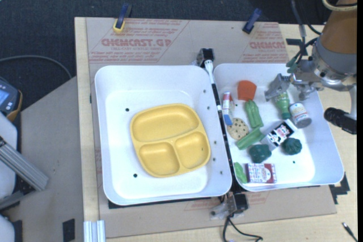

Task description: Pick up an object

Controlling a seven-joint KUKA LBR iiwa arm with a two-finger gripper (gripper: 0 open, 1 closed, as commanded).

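My gripper hangs over the back right part of the right bin, below the grey wrist and orange band. A green bottle lies directly under it, partly covered by it. A small silver can sits just right of the bottle. Further left in the same bin are an orange-red piece, a green pickle-like piece and a white tube with red and blue ends.
The right bin also holds a tan cookie, a black-and-white box, two dark green lumps and a red-and-white packet. A yellow divided plate lies in the left bin.
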